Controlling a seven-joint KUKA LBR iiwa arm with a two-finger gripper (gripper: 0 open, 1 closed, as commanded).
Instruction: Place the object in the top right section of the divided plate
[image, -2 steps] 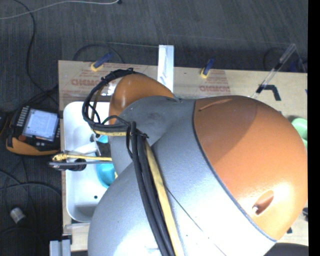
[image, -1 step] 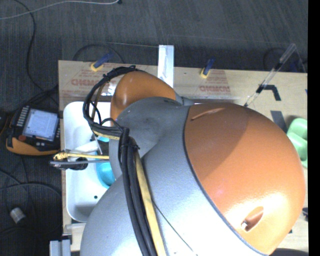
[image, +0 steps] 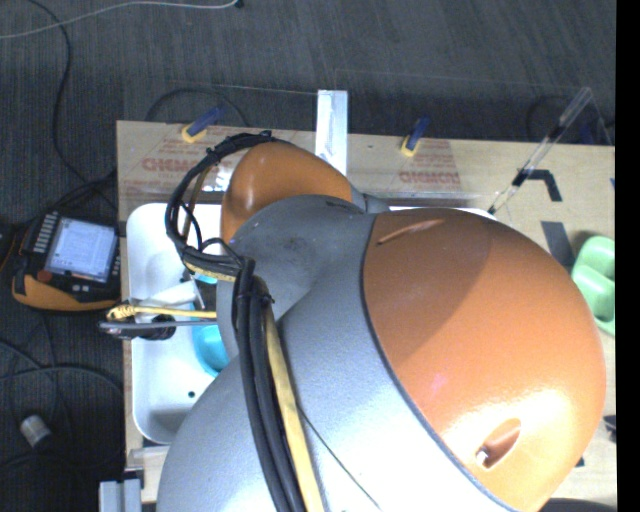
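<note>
The tool sits somewhere under the arm, whose grey and orange bulk covers most of the bench, so I cannot tell how the tool stands or whether it carries anything. Left of the arm, a strip of the white bin peeks out, with a blue thing just beside the arm's cables; the divided plate and the object are hidden. My read: somewhere mid-reach over the left bin. Next, the arm needs to lift clear so the plate's sections can be judged
</note>
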